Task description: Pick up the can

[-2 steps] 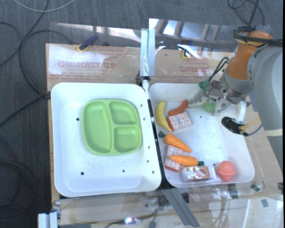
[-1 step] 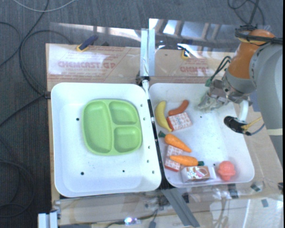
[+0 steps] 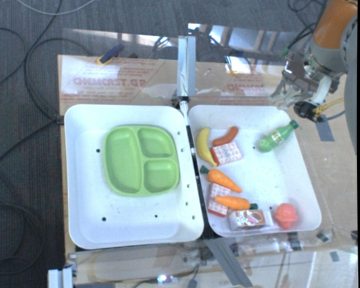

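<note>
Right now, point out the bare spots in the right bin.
Bare floor lies between the green bottle, the carrots and the red ball, out to the right bin wall. The left side, from banana down to the box, is crowded.

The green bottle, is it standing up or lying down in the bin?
Lying down: the green bottle rests on its side in the right bin, cap toward the far right corner.

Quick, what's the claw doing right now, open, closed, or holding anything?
Claw: open or closed cannot be told; it hangs above the bench beyond the right white bin's far corner, with nothing seen in it.
</note>
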Tool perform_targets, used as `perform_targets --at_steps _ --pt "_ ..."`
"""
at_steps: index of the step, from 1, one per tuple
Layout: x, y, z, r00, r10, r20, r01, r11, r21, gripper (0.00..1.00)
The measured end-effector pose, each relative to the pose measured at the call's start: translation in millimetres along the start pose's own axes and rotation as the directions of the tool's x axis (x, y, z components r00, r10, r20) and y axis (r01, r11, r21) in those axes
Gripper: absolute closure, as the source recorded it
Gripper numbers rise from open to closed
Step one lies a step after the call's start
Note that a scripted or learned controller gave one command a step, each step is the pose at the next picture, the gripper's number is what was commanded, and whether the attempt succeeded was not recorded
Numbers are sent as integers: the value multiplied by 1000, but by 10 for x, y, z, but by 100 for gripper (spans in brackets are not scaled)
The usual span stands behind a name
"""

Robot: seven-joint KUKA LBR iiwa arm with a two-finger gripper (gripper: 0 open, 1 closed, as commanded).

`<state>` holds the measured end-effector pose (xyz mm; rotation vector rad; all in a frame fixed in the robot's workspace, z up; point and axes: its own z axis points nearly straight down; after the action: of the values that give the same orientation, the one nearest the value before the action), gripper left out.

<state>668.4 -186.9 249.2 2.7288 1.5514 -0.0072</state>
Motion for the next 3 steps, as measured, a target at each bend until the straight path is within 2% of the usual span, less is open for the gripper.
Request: perform_targets --at_steps 1,2,3 --pt "-2 -9 1259 998 -58 1 58 998 4 100" --pt "118 -68 43 999 33 -2 -33 999 0 100" --pt "-430 -252 1178 1000 17 -2 -17 1000 5 100"
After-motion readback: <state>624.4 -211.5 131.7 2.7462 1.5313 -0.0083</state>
